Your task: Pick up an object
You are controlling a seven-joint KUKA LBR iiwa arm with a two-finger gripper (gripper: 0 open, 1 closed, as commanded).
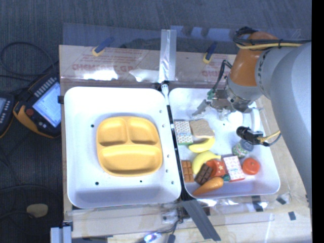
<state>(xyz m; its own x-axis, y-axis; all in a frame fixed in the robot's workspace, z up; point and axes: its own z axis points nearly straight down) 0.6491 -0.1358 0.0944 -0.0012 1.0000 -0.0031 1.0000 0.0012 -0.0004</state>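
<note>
My gripper [213, 107] hangs over the back of the right bin [271, 184], just behind the toy food, and its fingers look spread with nothing between them. Right below it lie a slice of bread [201, 128] and a green-and-white block [183, 131]. Further forward sit a banana [202, 146], a second yellow fruit [199, 160], a chocolate piece [203, 174], a waffle [187, 170], a carrot [208, 186], a pink-and-white box [233, 167], a red tomato [251, 166] and a small can [242, 149].
The left bin [81, 186] bears a yellow divided plate [129, 146]. A ridge [172, 135] splits the two bins. The grey arm with its orange band [245, 70] covers the right bin's far right side. A teach pendant [43, 108] lies off the bench at left.
</note>
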